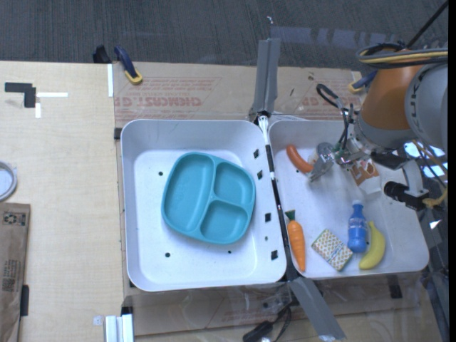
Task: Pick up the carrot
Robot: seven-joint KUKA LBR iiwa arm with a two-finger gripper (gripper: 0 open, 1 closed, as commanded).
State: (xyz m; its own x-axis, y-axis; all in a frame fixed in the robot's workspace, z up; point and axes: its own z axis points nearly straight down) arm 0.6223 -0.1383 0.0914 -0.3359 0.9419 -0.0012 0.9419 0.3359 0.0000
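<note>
The carrot [296, 244], orange with a green top, lies along the left wall of the right bin [410, 266], near its front corner. My gripper [318, 168] hangs over the back part of that bin, well behind the carrot and just right of an orange-red sausage [299, 159]. I see nothing held in the gripper. The grey arm with its orange band [388, 98] reaches in from the right.
In the right bin, a patterned cracker box [332, 249], a blue bottle [357, 226] and a banana [372, 246] sit right of the carrot. A small brown packet [365, 172] lies by the wrist. The left bin [142, 191] holds a teal divided plate [209, 198].
</note>
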